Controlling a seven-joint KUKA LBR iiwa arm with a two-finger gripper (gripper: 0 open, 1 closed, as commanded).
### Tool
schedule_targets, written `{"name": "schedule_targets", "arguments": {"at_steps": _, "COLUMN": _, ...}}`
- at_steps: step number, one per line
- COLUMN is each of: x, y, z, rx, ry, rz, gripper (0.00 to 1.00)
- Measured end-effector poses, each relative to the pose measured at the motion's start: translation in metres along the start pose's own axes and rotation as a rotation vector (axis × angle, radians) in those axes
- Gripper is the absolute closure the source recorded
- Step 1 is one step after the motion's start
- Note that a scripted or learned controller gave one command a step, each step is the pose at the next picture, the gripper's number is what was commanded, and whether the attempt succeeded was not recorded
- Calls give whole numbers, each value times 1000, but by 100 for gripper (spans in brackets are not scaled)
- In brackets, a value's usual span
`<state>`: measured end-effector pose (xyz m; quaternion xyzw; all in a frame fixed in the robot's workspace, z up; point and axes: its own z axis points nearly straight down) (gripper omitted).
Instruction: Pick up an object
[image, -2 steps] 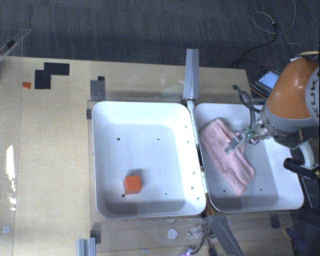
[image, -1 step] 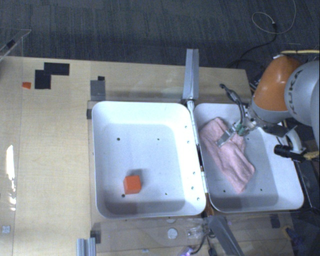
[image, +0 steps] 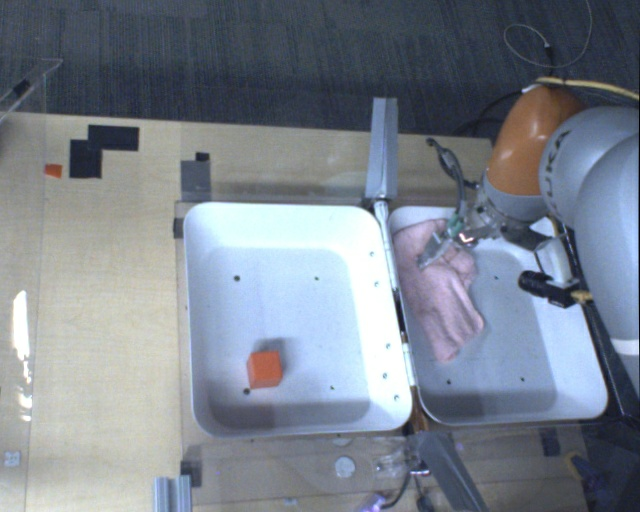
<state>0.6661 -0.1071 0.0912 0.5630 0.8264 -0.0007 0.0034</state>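
Jaws (image: 440, 247) down on the pink cloth (image: 440, 295) in the right bin (image: 520, 385).
I can't tell whether they grip it; an orange block (image: 265, 369) sits in the left bin (image: 300, 240).

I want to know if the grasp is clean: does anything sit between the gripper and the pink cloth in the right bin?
Nothing visible does. The gripper is right at the upper end of the pink cloth in the right bin.

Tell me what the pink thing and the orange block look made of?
The pink thing looks like soft cloth, perhaps terry: it lies crumpled in folds with a matte, fuzzy surface. The orange block looks rigid with flat matte faces and crisp edges, maybe foam, wood or plastic; I can't tell which.
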Motion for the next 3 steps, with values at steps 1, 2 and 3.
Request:
{"name": "schedule_targets", "arguments": {"at_steps": 1, "x": 1, "y": 5, "z": -14, "rx": -14, "ry": -5, "rz": -8, "gripper": 100}}
{"name": "schedule_targets", "arguments": {"at_steps": 2, "x": 5, "y": 4, "z": -12, "rx": -7, "ry": 3, "rz": -11, "gripper": 0}}
{"name": "schedule_targets", "arguments": {"at_steps": 3, "x": -7, "y": 2, "z": -3, "rx": 5, "ry": 18, "rz": -40, "gripper": 0}}
